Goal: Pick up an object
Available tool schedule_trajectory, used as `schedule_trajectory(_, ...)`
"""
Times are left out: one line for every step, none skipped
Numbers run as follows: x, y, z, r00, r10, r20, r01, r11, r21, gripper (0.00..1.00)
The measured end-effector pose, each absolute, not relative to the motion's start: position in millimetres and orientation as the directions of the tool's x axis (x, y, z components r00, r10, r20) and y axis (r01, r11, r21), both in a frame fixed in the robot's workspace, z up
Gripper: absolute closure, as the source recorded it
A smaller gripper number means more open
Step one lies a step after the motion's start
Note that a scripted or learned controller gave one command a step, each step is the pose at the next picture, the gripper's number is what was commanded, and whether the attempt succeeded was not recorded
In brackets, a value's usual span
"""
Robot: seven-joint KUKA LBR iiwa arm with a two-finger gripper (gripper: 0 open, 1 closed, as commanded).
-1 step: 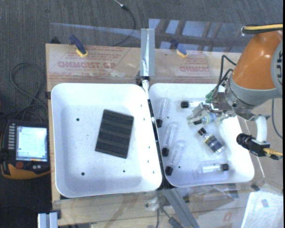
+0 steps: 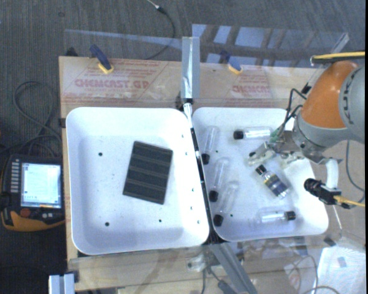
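End effector [image 2: 275,147] low over right bin [image 2: 233,116], near dark-labelled vial [image 2: 273,182]; finger state indeterminable; nothing visibly lifted; pick outstanding.

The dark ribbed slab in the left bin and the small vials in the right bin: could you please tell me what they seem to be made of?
Dark ribbed slab: probably matte rubber or plastic; it looks flat black, with parallel grooves and no glare.
Vials, such as one near the bin's far wall: clear glass or plastic, since the white bin shows through them; black caps, likely plastic.
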State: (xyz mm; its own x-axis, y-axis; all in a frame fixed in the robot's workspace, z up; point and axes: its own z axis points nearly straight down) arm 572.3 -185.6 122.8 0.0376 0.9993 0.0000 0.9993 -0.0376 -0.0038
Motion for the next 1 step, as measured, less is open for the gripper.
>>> schedule_trajectory(540.0,-204.5,93.4,0.025,1.0,0.001,1.0,-0.025,0.002,0.0)
